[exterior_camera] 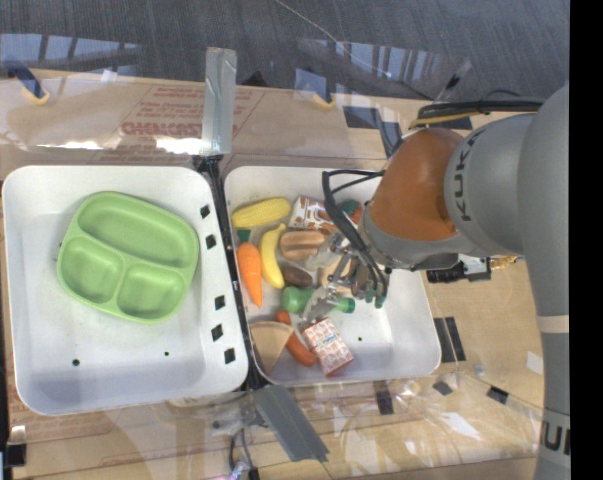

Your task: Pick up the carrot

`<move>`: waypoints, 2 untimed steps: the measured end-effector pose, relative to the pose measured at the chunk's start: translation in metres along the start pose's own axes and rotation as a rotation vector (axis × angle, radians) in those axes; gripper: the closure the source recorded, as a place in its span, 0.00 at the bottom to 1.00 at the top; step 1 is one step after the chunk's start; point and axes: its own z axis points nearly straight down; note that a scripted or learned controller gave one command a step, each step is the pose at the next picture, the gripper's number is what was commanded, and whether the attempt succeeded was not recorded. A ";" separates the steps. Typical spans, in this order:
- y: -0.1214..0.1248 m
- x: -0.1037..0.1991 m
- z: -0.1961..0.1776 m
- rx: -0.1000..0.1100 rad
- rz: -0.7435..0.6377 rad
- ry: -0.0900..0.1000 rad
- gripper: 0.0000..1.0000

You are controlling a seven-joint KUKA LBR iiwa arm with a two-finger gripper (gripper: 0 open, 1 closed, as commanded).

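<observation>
Orange tapered plastic carrot [250, 273] lies in the right shallow white bin [411, 338], hard against that bin's left wall, just beside the yellow plastic banana [271, 256], which sits on the carrot's right. Yellow corn cob [261, 212] is above the carrot in frame; tan cone-shaped piece [269, 340] is below it. Carrot's long axis runs roughly up-down in frame, parallel to the bin wall, thick end up, tip down.

Gripper [349, 280] on the grey arm w/ orange band [421, 200] hangs over the bin's middle clutter, to the carrot's right, w/ the banana, a hot-dog-like toy [303, 242] and a small green piece [297, 299] between them. Can't tell if the gripper is apart or together: metal parts blur into the objects beneath. Nothing visibly held. Carrot is apart from the gripper, not touched.

Red-and-white small carton [327, 346] is below-right of the carrot. Light green divided plastic plate [128, 256] sits in the left white bin [41, 368], well left of the carrot.

Judgement: pick not yet begun; gripper needs to go left across the banana, then close across the carrot's short axis. Risk: bin wall on one side and banana on the other leave little finger room.
</observation>
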 end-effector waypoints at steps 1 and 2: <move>0.066 -0.038 0.001 -0.001 -0.150 -0.005 0.00; 0.066 -0.039 -0.010 0.001 -0.157 -0.006 1.00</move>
